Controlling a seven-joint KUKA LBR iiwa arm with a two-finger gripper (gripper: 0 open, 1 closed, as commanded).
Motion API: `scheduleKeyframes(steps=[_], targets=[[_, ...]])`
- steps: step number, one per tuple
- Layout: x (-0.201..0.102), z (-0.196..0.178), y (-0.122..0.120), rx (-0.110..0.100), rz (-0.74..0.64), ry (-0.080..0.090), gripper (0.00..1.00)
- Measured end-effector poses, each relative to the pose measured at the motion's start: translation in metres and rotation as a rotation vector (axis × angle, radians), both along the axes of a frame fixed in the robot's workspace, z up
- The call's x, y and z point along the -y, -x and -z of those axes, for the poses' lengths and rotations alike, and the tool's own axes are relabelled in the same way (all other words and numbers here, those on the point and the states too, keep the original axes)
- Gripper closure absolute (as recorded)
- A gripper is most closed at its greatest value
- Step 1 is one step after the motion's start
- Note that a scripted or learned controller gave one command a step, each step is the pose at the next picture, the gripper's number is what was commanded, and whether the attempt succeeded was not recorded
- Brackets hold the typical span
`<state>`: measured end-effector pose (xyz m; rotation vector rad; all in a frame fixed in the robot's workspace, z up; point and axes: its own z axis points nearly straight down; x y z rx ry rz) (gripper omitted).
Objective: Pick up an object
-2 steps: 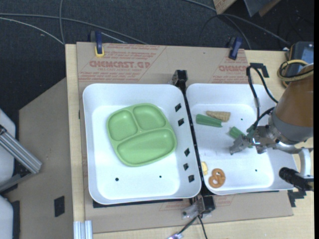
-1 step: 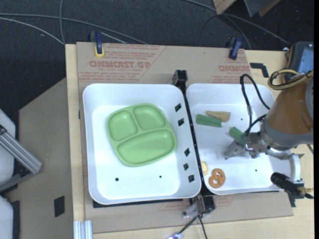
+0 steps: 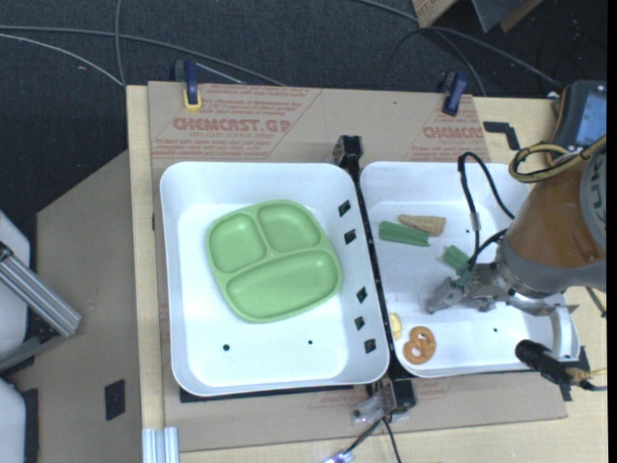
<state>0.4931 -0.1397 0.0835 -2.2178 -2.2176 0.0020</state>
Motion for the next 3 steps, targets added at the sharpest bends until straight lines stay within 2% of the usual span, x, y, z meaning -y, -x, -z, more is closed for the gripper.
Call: scheduleKeyframes(steps=[1,3], targets=[[0.000,-0.012,-0.001,0.004,0.001,0.000,1.00],[-0.002,-0.139,0.002,0.013,-0.002,0.005,1.00]])
